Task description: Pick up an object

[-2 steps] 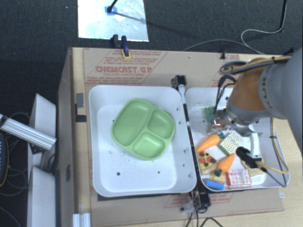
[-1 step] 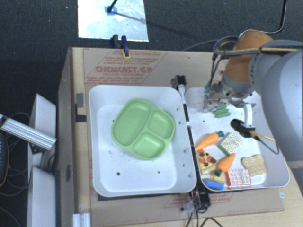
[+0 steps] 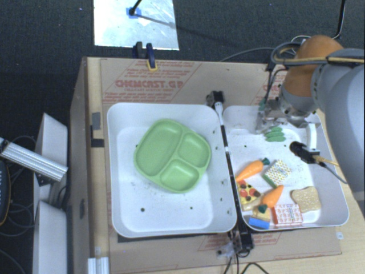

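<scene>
Item 1. Left bin (image 3: 130,210): white and shallow, well left of the long carrot (image 3: 251,169), which serves as reference for every entry.
Item 2. Green divided plate (image 3: 173,154): three compartments, lying flat in the left bin, left of the carrot across the walls between the bins.
Item 3. Right bin (image 3: 242,137): white, holding the carrot and items 4 to 10.
Item 4. Pizza slice (image 3: 248,194): just below the carrot, toward the bin's near edge.
Item 5. Blue-and-yellow piece (image 3: 260,219): further below the carrot, at the near wall.
Item 6. Gripper (image 3: 267,122): above and slightly right of the carrot, at the far end of the right bin. Whether it is open or closed cannot be told, and no hold on anything can be seen.
Item 7. Short carrot (image 3: 272,196): below-right of the long carrot, beside the pizza slice.
Item 8. Green pod (image 3: 275,134): above-right of the carrot, just beside the gripper, on the bin floor.
Item 9. Square cracker (image 3: 277,173): immediately right of the carrot's leafy end.
Item 10. Red-and-white box (image 3: 287,214): below-right of the carrot.
Item 11. Bread slice (image 3: 307,198): furthest right of the carrot.
</scene>
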